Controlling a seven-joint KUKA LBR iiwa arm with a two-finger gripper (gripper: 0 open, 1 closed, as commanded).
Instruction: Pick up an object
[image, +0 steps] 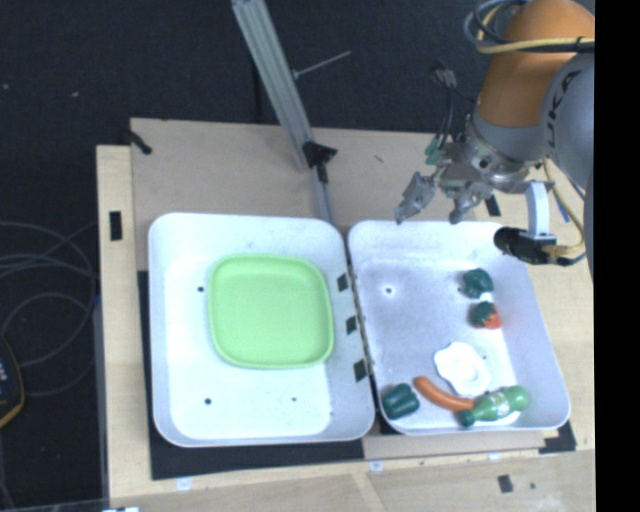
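At the near edge of the right bin (530, 300) lie a green bottle (495, 405), an orange sausage (440, 392) and a white egg (462, 368), while beyond its far rim the gripper (436, 203) hangs with fingers (410, 205) spread wide, holding nothing.

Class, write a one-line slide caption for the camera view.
Open gripper above right bin's far rim; green plate in left bin.

A robotics lab, by every sign. A plywood bench (230, 165) on a dark floor bears two white bins (170, 300), with loose cables (40, 270) at nine o'clock. An industrial arm (530, 70) with exposed wiring stands at one o'clock.
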